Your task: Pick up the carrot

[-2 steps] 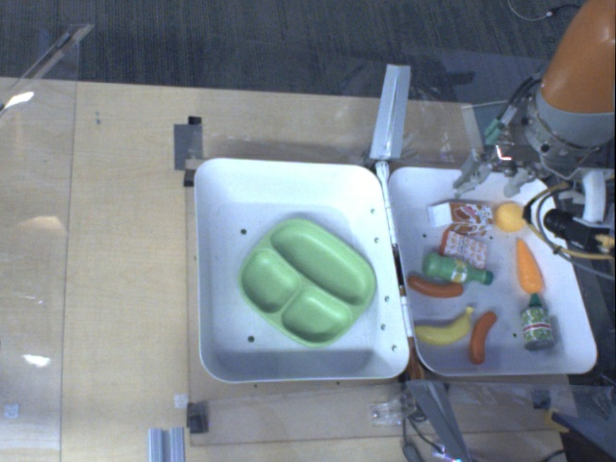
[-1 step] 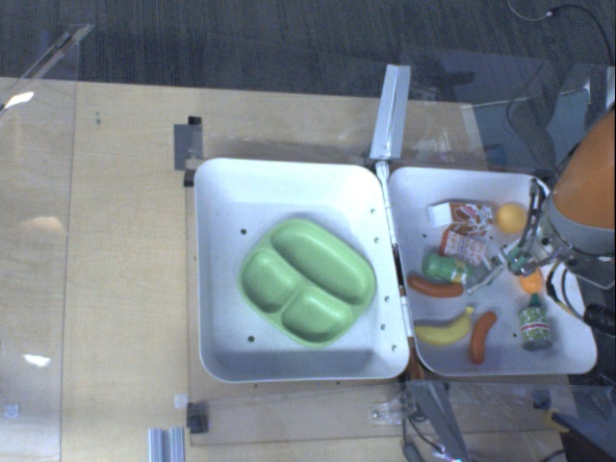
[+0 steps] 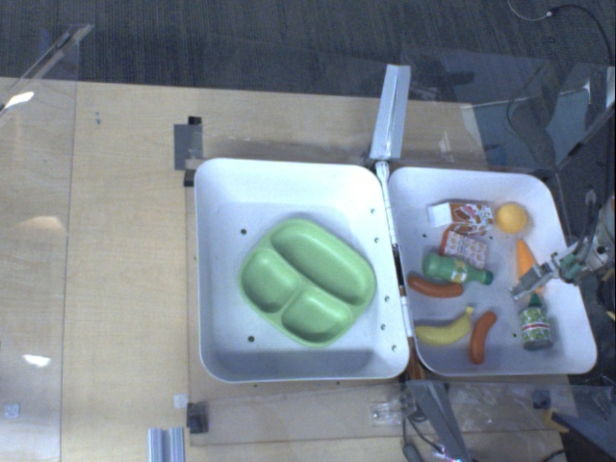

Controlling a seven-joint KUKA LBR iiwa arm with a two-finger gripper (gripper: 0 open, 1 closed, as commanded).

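the wooden desk (image 3: pixel 96 258) carries two shallow white bins side by side. the left bin (image 3: pixel 221 200) holds a green divided tray (image 3: pixel 306 280), lying at a slant near its middle, with three compartments. a metal bracket (image 3: pixel 390 114) stands at the far edge between the bins. the right bin (image 3: pixel 568 354) is crowded: toward its near-left lies a yellow banana (image 3: pixel 443 331), above it a red sausage (image 3: pixel 435 287) and a green bottle (image 3: pixel 456 271) lying on its side, touching or just over the sausage. farther back sit two red-and-white packets (image 3: pixel 469 231), one behind the other, and beside them a yellow lemon (image 3: pixel 511 218). a second red sausage (image 3: pixel 481 336) lies tilted near the banana's right end. the carrot (image 3: pixel 525 257) — orange, narrow — lies just below the lemon toward the bin's right side, resting on the bin floor. a small dark green bottle (image 3: pixel 535 323) stands near the front right. the end effector (image 3: pixel 539 277) reaches in from the right edge, its tip just beside the carrot's near end — whether it is released or clenched, i cannot tell.
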